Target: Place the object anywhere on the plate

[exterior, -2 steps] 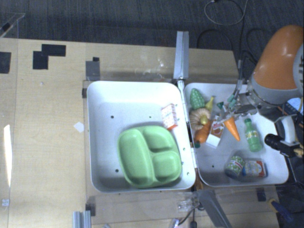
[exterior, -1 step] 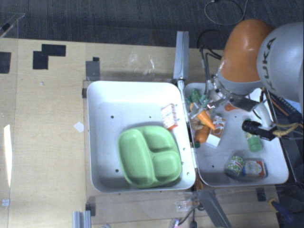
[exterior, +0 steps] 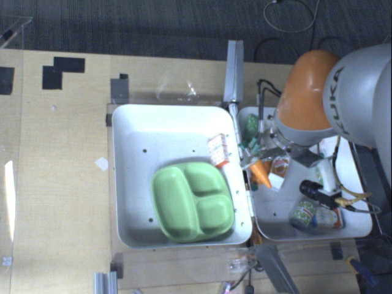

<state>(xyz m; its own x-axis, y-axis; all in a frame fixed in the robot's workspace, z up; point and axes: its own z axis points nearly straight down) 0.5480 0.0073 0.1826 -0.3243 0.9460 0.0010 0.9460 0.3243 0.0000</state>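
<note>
Green divided plate (exterior: 193, 201), three compartments, lies in the near right part of the left bin (exterior: 131, 164), close to the near wall, with nothing on it. Across the divide, in the near part of the right bin (exterior: 275, 216), a can with a greenish label (exterior: 309, 216) lies on its side. Further back in that bin an orange carrot-shaped toy (exterior: 260, 174) lies close to the left wall, with a small red-and-white jar (exterior: 280, 165) just beside it and a white bottle (exterior: 326, 176) further right. About level with these, back in the left bin, a small white-and-red packet (exterior: 218, 150) leans against the right wall, just beyond the plate's far corner and apart from it.

The gripper (exterior: 252, 155) hangs low over the left edge of the right bin, just behind the carrot's upper end; the wrist and its fittings hide the tip, so I cannot tell whether it is open, closed or gripping anything. Behind it lies a green item (exterior: 252, 126), too small to name.

My reading is that the pick is in hand, with the carrot the likely object, and nothing yet carried. The next move calls for a secure hold, a lift clear of the two bin walls, then a short carry leftward and nearer to set it down on the plate.
</note>
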